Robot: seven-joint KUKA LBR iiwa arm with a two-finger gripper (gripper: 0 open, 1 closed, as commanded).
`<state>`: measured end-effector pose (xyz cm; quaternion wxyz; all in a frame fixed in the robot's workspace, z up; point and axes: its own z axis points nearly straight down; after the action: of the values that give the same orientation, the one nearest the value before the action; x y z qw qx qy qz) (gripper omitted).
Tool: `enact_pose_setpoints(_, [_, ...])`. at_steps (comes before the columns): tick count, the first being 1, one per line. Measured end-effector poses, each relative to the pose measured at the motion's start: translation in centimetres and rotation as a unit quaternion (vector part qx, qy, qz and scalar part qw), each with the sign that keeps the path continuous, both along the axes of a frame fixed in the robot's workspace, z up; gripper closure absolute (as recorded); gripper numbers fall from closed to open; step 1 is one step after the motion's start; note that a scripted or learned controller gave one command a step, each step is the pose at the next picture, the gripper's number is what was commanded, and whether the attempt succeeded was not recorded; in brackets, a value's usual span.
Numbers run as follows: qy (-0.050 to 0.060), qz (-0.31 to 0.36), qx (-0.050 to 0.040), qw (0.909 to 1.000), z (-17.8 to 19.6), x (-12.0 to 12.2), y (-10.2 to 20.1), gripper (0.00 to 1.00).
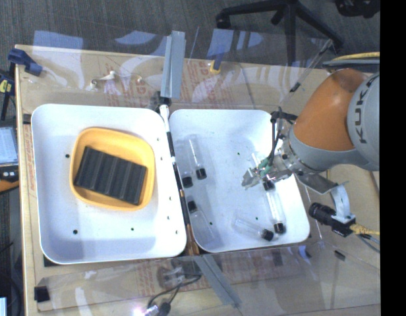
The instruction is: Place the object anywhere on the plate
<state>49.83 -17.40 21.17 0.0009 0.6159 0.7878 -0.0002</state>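
Clear plastic tubes with black caps (275, 210), just below tool (259, 176): light, stiff, slippery, likely roll. Grip mid-barrel, across width. Tool state: cannot tell. Yellow plate (145, 149) far left.

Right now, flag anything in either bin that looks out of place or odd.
One thing stands out: the yellow plate in the left bin already carries a dark ribbed block lying askew across it. The clear tubes lie scattered at different angles in the right bin. Nothing looks spilled or broken.

yellow plate (145, 151), black ridged block (113, 174), white bins (55, 229)
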Motion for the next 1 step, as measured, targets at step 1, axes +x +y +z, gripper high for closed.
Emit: enact_pose_setpoints(1, [0.001,0.067,0.0004,0.9977,0.33,2.23,5.74,1.0])
